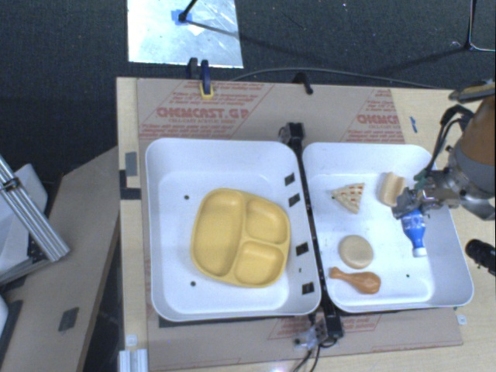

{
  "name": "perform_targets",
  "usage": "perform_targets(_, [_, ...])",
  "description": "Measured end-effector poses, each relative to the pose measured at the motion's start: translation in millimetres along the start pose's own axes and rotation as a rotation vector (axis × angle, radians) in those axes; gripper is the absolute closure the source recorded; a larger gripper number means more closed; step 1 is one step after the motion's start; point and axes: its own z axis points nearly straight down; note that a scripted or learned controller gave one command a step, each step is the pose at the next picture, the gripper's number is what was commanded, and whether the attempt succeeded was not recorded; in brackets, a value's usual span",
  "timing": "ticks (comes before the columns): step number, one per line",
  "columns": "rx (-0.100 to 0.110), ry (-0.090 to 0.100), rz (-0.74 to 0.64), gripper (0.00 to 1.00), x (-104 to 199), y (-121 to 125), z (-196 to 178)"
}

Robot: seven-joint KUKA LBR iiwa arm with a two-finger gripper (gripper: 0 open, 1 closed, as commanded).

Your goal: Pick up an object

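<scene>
Left bin (pixel 167 231): yellow divided plate (pixel 240 238), three compartments, sits about centre of bin floor, slightly toward the right wall. Nothing on it that I can make out.

Right bin (pixel 446 289), going left to right: triangular wedge piece (pixel 349 197), tan with darker specks, upper-left part of bin floor. Below it a round beige disc (pixel 356 251), lying flat. Just below the disc, near the front wall, an orange-brown drumstick shape (pixel 358 280), lying on its side, thin end pointing left. Upper middle of bin, a pale tan bread-like block (pixel 390 188), close to the back wall. Just right of it a blue-and-white bottle (pixel 416 232), cap end pointing toward the front wall, near the right wall.

Gripper (pixel 411 204) comes in over the right bin's right edge, sitting right at the bottle's upper end, beside the bread block. Can't tell whether it is parted or clamped, or whether the bottle is actually caught in it.
</scene>
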Motion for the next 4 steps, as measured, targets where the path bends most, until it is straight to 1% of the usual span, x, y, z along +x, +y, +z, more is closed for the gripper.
perform_targets(1, [-0.002, 0.0, -0.002, 1.0, 50.5, 9.8, -8.6])
perform_targets(2, [0.0, 0.0, 0.0, 1.0, 94.2, 15.8, -0.4])
perform_targets(4, [0.001, 0.0, -0.001, 1.0, 200.6, 29.1, 21.2])
